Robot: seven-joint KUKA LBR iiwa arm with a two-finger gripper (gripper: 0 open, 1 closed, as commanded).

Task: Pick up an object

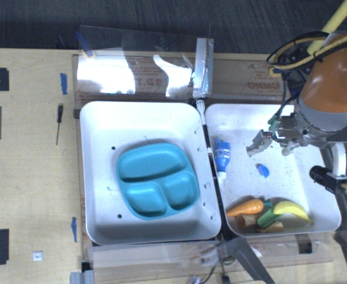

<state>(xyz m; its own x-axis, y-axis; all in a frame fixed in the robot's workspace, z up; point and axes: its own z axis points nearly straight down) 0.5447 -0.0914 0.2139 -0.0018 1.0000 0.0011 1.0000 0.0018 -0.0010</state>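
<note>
Toys and small things lie scattered in the right bin (324, 215), one of two white bins that we see side by side on the table (25, 176). A toy carrot (246, 207) rests near this bin's front edge, and just beside it, toward the front right corner, a toy banana (292, 209) lies with a green piece (269, 215) tucked between the two, touching both. A blue and white tube (221, 156) lies along the bin's left wall, and a small blue bit (263, 170) sits near the middle of the floor.

We see the pincer (273, 143) hanging over the back half of the right bin, its two fingers spread apart with nothing between them. It stands well apart from the carrot and banana, and nearer to the small blue bit, which lies just in front of it.

The left bin (93, 123) holds a blue divided plate (157, 180), lying flat near its middle and turned at a slant to the bin's edges.
</note>
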